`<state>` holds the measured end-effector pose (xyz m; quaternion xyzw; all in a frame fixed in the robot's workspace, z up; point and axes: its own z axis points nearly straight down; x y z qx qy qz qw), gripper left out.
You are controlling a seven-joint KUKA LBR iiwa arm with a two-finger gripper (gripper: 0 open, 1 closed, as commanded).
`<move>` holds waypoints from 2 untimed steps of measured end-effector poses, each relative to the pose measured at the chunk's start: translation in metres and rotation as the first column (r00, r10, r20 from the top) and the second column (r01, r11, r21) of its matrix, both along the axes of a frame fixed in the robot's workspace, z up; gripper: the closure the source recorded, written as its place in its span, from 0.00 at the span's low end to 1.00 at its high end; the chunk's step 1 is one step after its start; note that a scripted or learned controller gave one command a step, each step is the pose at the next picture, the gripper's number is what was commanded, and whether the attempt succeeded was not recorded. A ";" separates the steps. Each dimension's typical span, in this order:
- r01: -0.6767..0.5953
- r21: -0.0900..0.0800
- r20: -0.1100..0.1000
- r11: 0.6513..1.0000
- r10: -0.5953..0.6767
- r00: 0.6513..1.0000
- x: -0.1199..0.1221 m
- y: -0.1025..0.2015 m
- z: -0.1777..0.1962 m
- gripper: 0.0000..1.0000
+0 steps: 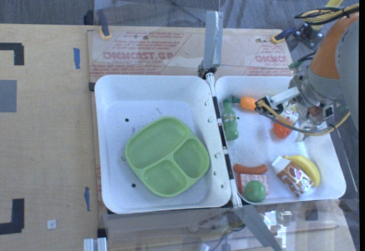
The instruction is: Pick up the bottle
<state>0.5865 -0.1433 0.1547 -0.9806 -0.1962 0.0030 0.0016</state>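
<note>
The arm [333, 67] reaches over the right bin [336, 187] from its far right corner. The left bin [114, 96] holds 1 green plate [166, 156]. The gripper [283, 112] hangs mid-bin; its grip cannot be told. The green bottle [230, 121] lies along the right bin's left edge, near a banana [306, 167] at the right.

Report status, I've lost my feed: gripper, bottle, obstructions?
Gripper over right bin, off the bottle. Green bottle lying by the divider, untouched. Orange toy close beside its cap.
</note>
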 end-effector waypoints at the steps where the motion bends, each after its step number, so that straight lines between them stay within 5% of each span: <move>1: 0.088 -0.002 0.005 0.996 -0.088 0.996 0.030 0.023 -0.068 0.00; 2: 0.084 -0.002 -0.003 0.996 -0.084 0.996 0.029 0.024 -0.062 1.00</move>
